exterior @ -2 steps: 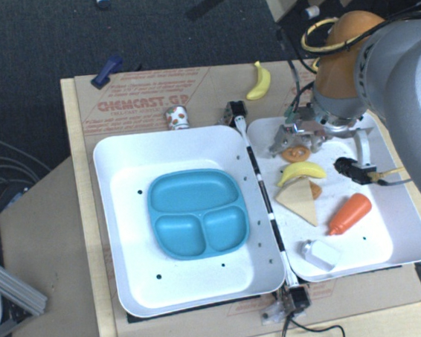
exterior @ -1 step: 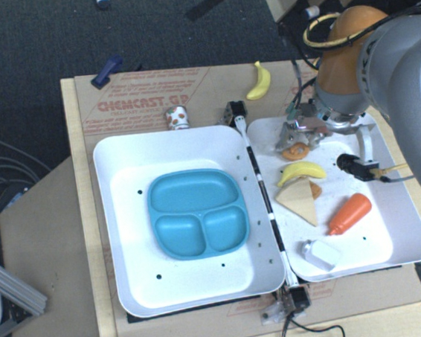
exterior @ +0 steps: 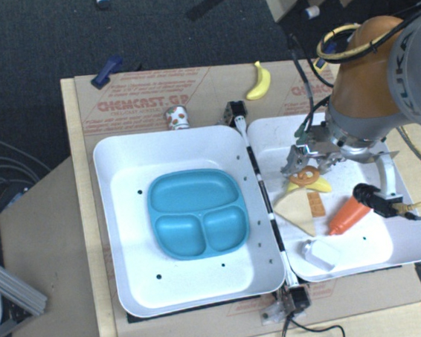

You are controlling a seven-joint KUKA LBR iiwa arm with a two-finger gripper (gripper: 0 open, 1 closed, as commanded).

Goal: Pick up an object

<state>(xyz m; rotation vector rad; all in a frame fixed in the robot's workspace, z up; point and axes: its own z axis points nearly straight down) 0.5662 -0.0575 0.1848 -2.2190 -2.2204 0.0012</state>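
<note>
Gripper (exterior: 305, 163) low over the right bin (exterior: 409, 244), near its far-left corner, just above a small cluster of yellow and orange pieces (exterior: 308, 180). Cannot tell the grasp state from this slanted view, so nothing counted as held.

To do the step well: descend straight onto one piece, not the seam between several; straddle the narrowest side; close only once settled; lift slowly and check that something comes up.

Likely target: that cluster, flat and thin, partly hidden beneath the tool, resting beside a pale wedge (exterior: 296, 211) toward the bin's left wall. Easier alternative: orange carrot-shaped toy (exterior: 348, 217), chunky, mid-bin. Small white block (exterior: 320, 253) near the front-left corner. Blue divided tray (exterior: 198, 212) centred in the left bin (exterior: 121, 211).
</note>
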